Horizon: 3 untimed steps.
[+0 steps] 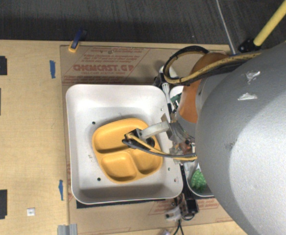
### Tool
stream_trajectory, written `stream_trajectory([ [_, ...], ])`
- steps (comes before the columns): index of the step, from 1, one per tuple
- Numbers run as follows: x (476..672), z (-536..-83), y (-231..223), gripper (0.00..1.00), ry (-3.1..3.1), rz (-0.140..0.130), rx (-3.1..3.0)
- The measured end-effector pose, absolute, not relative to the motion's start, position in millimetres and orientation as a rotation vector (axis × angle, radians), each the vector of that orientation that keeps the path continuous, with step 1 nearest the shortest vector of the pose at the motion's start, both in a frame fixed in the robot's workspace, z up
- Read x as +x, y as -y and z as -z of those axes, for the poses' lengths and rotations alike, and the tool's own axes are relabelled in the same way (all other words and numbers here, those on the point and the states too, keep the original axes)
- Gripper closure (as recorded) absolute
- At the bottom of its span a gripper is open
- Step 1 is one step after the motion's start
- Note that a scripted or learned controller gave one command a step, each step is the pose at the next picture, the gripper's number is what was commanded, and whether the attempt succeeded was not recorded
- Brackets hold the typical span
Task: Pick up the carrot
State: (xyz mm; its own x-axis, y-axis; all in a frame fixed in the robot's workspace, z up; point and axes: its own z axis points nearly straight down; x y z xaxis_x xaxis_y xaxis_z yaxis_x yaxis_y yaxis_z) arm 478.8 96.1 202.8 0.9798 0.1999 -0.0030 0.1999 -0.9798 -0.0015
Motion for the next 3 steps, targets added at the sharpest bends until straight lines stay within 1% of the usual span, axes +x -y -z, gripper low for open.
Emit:
stream_trajectory([
  [1, 479.2, -227.1, -117.2, 1.00, 0.314, -0.001, -3.125],
  [2, 479.4, -252.5, -126.4, 1.00, 0.375, 0.000, -3.119],
  [3, 479.7, -279.5, -98.6, 1.00, 0.343, 0.001, -3.123],
])
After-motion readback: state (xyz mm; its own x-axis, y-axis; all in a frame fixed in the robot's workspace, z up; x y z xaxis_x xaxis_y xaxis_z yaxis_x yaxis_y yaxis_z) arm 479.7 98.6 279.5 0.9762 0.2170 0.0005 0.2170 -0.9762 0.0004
